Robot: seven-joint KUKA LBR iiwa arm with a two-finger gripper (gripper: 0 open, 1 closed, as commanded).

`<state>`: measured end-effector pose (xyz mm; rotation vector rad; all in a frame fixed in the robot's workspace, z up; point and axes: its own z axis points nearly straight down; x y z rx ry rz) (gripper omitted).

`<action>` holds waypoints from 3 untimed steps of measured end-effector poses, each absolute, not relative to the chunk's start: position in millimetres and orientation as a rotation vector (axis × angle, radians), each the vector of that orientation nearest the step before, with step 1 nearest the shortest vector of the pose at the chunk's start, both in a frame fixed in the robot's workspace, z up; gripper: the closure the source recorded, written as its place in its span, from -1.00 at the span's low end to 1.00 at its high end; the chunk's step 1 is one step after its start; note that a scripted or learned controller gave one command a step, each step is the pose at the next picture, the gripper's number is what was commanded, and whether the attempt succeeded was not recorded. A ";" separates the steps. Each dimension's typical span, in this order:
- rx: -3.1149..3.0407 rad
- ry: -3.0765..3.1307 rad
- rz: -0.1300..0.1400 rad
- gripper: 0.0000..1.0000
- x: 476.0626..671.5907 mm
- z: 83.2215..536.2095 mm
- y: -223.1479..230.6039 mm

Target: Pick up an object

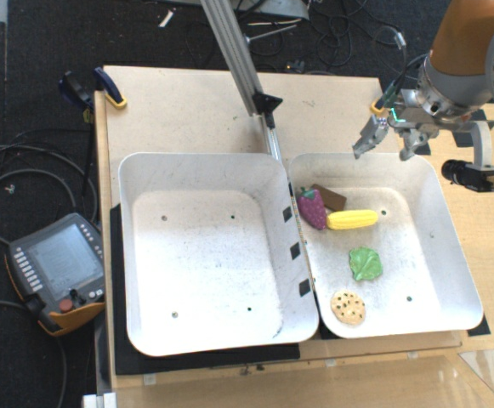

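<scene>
While the fingers hung over the far rim of the right bin, spread apart with nothing between them, no object had yet been picked up. My judgement was that the step in hand was the approach, and that doing it well meant choosing a target with clear space around it before coming down.

Below and to the left of the fingers lay a yellow corn cob, lengthwise across the bin floor. Its left end sat just beside a purple grape bunch, which in turn touched a brown piece behind it. That cluster was probably a poor choice, since the fingers could catch a neighbour. Further below the fingers, a green leafy piece lay apart from the rest, and a speckled cookie sat near the bin's front rim. Either one seemed the easier target, though both looked flat, so the fingers would likely need to descend nearly to the floor and straddle the piece squarely before closing.

Counted, there were two bins, the left bin and the right one, side by side on the desk. The right bin held five objects: one corn cob, one grape bunch, one brown piece, one leafy piece and one cookie.
</scene>
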<state>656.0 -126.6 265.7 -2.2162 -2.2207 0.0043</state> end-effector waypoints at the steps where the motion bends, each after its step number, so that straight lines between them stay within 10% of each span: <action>1: -2.218 -2.225 0.002 -1.00 656.7 268.3 -126.5; 3: -2.216 -2.221 0.006 -1.00 649.6 168.1 -121.8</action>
